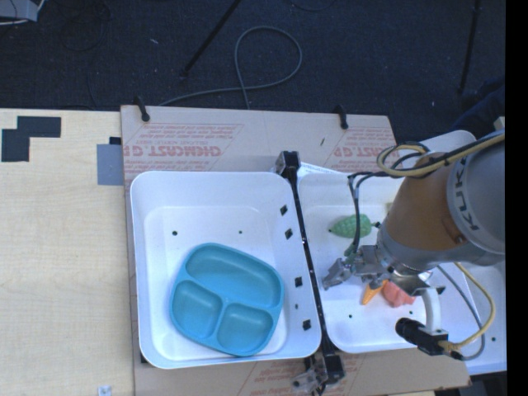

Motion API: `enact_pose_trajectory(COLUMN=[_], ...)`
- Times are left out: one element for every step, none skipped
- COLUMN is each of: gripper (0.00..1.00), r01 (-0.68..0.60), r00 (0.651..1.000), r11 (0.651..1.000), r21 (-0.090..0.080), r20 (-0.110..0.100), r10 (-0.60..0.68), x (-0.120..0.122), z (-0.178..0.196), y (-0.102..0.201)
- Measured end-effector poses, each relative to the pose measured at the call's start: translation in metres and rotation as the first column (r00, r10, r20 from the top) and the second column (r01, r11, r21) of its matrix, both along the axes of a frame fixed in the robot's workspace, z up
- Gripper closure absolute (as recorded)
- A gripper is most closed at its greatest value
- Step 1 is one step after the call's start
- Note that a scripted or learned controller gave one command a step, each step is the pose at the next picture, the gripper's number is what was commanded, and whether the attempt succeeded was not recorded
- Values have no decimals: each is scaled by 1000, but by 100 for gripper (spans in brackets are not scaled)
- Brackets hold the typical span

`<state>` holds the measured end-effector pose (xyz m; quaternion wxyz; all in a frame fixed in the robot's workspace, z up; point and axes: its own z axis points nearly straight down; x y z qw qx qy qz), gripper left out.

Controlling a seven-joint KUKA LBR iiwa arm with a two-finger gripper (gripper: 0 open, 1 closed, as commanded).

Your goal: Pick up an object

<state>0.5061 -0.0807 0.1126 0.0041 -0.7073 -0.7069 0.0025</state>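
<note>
Camera view | green leaf-shaped object (351,224) flat in right bin (346,337) | gripper (340,272) state unclear

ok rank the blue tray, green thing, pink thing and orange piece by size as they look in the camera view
1. blue tray, by far the largest
2. green thing
3. pink thing, partly hidden under the arm, so unsure against the green
4. orange piece, smallest

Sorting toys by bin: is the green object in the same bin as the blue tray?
No: the green object lies in the right bin, the blue tray in the left.
</note>
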Motion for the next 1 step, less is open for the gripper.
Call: enact_pose_trajectory(gripper=[100], r01=[6], r00=[1000], r11=[1000], r21=[0], r20=[0], r10=[-6], x=[0], z=[12], y=[-2])
